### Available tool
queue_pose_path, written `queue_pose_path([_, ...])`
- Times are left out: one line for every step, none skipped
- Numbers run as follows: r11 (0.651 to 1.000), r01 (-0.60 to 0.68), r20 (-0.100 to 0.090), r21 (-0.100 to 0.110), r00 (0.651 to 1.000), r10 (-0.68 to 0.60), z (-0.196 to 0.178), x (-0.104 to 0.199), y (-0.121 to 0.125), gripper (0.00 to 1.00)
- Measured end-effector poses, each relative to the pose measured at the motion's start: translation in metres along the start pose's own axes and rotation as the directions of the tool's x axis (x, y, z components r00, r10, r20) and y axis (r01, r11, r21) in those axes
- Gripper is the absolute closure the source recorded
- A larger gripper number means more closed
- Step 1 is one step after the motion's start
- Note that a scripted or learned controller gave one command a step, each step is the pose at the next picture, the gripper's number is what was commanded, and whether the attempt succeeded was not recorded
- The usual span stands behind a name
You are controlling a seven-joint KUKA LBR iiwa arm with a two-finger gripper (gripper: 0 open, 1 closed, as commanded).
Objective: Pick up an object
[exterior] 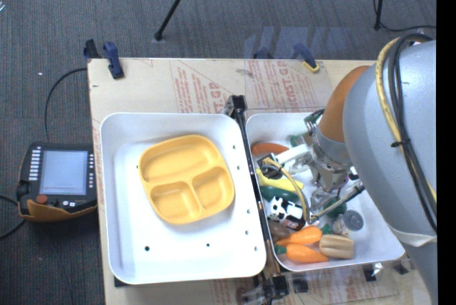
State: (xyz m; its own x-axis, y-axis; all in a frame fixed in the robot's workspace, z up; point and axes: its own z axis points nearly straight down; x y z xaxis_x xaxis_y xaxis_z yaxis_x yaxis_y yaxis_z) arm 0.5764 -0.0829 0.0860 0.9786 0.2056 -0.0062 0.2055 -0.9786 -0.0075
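The right white bin [381, 243] holds a heap of small toys. Among them are two orange carrots [306, 235], a tan loaf-shaped piece [336, 246], a black-and-white cow figure [286, 209], a yellow piece [279, 186] and a red-orange piece [268, 149]. My gripper [329, 202] reaches down into the middle of this bin, just right of the cow and above the carrots. The wrist hides its tips, and no toy is visibly held. The grey arm covers the bin's right side.
The left bin [121, 225] carries a yellow divided plate [187, 179]. A control pendant [60, 179] lies on the floor at the left of the bench. Blue and yellow clamps [112, 58] grip the bench's back edge. A small grey round item [351, 222] lies near the loaf.
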Motion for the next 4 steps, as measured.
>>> queue_pose_path([1.0,-0.006,0.001,-0.002,1.0,0.006,0.0,-0.019,-0.007,0.0])
queue_pose_path([1.0,-0.01,0.0,0.0,1.0,0.01,0.0,-0.002,-0.001,0.0])
queue_pose_path([1.0,0.026,0.002,0.0,1.0,-0.026,0.0,-0.016,-0.006,0.0])
queue_pose_path([1.0,-0.01,-0.001,0.0,1.0,0.01,-0.001,0.022,0.006,0.0])
